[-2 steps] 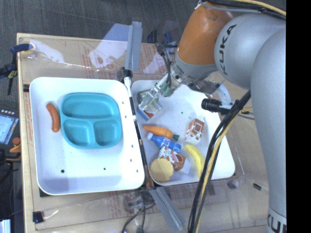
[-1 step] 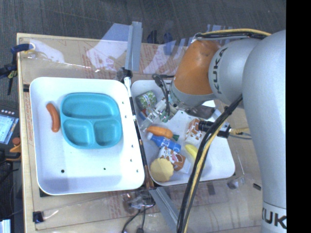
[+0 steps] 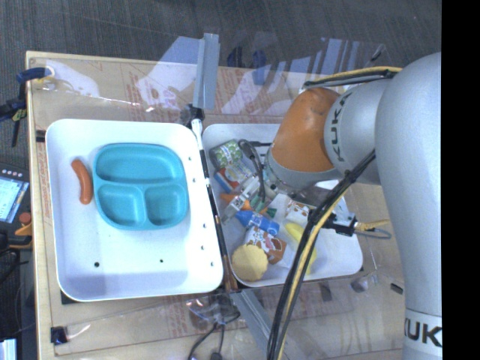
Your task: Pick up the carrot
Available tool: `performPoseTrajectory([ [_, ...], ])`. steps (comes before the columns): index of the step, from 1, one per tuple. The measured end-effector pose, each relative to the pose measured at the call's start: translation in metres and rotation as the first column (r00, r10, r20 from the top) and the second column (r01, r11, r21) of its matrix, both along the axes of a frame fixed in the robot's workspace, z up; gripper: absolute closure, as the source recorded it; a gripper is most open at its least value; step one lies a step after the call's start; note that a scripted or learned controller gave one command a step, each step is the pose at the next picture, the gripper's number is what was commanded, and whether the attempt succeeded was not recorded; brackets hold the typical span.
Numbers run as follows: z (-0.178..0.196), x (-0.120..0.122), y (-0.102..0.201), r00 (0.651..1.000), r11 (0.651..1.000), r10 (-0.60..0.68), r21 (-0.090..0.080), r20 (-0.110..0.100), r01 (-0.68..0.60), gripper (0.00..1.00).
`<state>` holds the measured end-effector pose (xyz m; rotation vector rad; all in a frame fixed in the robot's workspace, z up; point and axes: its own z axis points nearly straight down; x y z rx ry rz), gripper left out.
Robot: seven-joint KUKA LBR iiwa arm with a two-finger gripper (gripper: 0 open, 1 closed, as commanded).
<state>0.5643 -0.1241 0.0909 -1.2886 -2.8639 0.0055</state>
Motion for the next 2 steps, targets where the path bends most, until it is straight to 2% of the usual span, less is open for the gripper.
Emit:
performPoseTrajectory([
  [1, 0.010, 0.001, 0.001, 1.000, 1.000, 0.003, 0.001, 0.000, -0.003, 1.00],
  [2, 0.101, 0.007, 0.048, 0.994, 0.994, 0.112, 0.003, 0.001, -0.112, 1.00],
])
